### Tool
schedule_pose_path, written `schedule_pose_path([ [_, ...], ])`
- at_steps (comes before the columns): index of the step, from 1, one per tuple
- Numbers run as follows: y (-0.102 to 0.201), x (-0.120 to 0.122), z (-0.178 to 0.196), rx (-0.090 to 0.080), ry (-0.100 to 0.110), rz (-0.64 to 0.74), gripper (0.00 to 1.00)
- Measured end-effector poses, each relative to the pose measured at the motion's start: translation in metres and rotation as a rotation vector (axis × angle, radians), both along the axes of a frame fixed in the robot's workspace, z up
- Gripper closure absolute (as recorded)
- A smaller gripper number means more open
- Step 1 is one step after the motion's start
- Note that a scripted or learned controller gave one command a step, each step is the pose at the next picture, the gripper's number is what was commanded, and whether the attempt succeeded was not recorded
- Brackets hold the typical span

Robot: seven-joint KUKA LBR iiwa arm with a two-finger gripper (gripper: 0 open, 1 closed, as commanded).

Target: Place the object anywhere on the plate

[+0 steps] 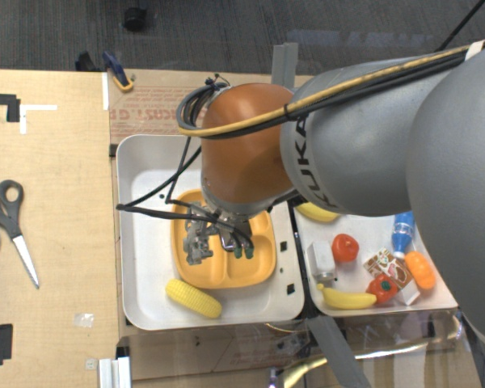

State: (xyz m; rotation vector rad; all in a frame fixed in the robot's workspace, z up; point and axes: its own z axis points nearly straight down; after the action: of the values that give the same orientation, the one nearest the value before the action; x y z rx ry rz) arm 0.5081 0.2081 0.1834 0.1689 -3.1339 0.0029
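We see the gripper [220,245] hanging low over the yellow plate [259,265], which lies in the left bin [137,217] toward that bin's right wall. The arm [372,144] reaches across the right bin [444,297] to get there, its orange band [246,148] sitting directly above the plate and hiding the plate's far edge.

Whether the gripper is clenched or released we cannot tell — the dark fingers blur into cables and shadow, and nothing clearly shows between them. So which object the task means stays uncertain. The nearest loose candidate is the corn cob [194,298], lying off the plate near the left bin's front edge, just beside the plate's front-left corner (it touches or nearly touches the rim).

The right bin keeps the other toys: 2 bananas — 1 [347,299] at the front edge, 1 [315,212] at the back-left corner — plus a tomato [345,247] and a blue bottle [402,233].

We judge the hover over the plate's middle a placing position.
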Motion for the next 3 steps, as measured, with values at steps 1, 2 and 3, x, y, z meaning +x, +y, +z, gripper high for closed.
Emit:
schedule_pose_path([
  [1, 0.006, -0.018, 0.059, 0.002, -0.003, 0.252, 1.00],
  [2, -0.017, 0.023, 0.066, 0.002, -0.002, 0.288, 1.00],
  [3, -0.017, 0.023, 0.066, 0.002, -0.002, 0.289, 0.00],
])
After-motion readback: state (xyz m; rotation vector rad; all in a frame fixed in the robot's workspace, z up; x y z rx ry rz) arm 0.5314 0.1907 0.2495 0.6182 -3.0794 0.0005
